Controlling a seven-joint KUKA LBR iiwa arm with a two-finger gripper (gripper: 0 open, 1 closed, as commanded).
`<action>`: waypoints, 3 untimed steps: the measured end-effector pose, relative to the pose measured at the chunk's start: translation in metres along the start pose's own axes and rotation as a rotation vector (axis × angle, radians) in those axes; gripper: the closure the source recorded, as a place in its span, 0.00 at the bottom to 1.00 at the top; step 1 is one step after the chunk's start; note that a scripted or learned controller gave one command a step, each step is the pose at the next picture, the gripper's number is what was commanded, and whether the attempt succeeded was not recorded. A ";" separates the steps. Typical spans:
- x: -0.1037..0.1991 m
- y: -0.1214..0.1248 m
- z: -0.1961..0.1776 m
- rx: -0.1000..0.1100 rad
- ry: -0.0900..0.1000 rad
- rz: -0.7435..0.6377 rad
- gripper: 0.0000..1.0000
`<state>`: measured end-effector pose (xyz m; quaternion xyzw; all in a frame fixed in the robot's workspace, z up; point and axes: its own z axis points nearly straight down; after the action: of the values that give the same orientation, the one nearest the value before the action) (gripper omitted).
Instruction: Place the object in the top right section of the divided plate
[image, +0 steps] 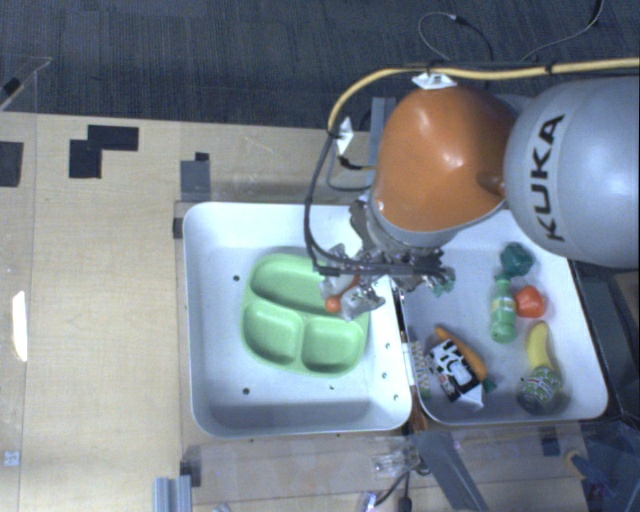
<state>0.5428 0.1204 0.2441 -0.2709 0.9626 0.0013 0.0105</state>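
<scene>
A light green divided plate (290, 320) lies in the left white bin (215, 330), with one long section at the back and two smaller ones at the front. My gripper (345, 298) hangs over the plate's right side, under the orange wrist band. A small orange object (332, 305) shows between its fingertips, over the right end of the plate where the sections meet. The gripper looks shut on it. The wrist hides the plate's far right rim.
The right bin (590, 400) holds a green bottle (503, 310), a red-orange piece (530, 300), a teal item (515, 260), a yellow banana (539, 346), a round green item (540, 390), a carrot (462, 352) and a black-and-white packet (455, 374). Cables loop behind the wrist.
</scene>
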 end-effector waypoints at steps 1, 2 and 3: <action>-0.039 -0.038 0.036 -0.004 0.010 -0.269 1.00; -0.091 0.020 -0.006 -0.007 0.007 -0.693 1.00; 0.003 0.027 0.070 -0.009 0.012 -0.775 1.00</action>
<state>0.5276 0.1431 0.1740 -0.6147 0.7887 -0.0003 0.0034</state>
